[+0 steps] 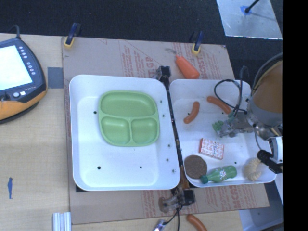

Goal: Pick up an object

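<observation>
The gripper (230, 128) is lowered into the right bin (188, 88), beside a small green object (219, 126) lying just to its left. Whether the jaws are spread cannot be told. The small green object's long axis cannot be made out.

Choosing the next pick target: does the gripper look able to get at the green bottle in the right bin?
Probably yes. The green bottle lies flat along the right bin's near edge, open from above. The gripper is in the same bin. The brown disc at its cap end and the rim might crowd the fingers.
</observation>
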You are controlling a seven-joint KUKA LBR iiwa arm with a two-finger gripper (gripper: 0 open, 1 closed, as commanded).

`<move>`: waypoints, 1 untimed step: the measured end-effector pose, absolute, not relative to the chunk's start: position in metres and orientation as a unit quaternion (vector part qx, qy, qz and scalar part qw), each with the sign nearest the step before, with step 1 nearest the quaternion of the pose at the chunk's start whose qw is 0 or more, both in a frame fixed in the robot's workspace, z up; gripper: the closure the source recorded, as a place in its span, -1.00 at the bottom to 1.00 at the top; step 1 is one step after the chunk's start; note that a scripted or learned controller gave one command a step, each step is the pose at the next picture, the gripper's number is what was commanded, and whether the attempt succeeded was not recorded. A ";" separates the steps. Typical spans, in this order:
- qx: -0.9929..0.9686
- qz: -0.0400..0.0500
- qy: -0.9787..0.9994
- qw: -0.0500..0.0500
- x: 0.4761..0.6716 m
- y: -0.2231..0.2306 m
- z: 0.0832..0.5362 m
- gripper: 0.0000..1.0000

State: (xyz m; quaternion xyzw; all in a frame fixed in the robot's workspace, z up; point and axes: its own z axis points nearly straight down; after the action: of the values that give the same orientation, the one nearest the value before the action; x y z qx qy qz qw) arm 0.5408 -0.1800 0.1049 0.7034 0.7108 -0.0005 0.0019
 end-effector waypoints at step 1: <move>0.705 -0.001 0.709 -0.001 0.569 -0.120 0.167 1.00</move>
State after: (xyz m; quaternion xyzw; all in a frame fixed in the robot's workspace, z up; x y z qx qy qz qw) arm 0.5690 -0.1200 0.1674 0.7053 0.7089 -0.0006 -0.0012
